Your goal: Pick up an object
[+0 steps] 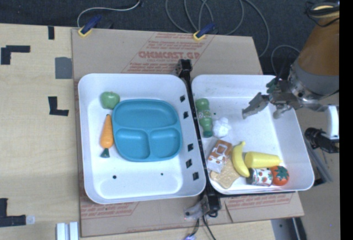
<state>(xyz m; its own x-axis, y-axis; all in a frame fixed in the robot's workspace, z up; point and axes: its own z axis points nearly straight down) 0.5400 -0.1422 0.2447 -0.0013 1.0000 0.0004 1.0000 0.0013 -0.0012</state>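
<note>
Camera view showed the grey arm (319,62) at the frame's right, its two-finger gripper (266,105) spread open and holding nothing above the bare upper part of the right white plastic bin (306,150). Candidate objects crowded that bin's lower half: a yellow banana (238,159) touching a yellow block (261,159), then a red tomato (280,175). A descent there would likely catch two items, or nudge the curved banana aside.
</note>
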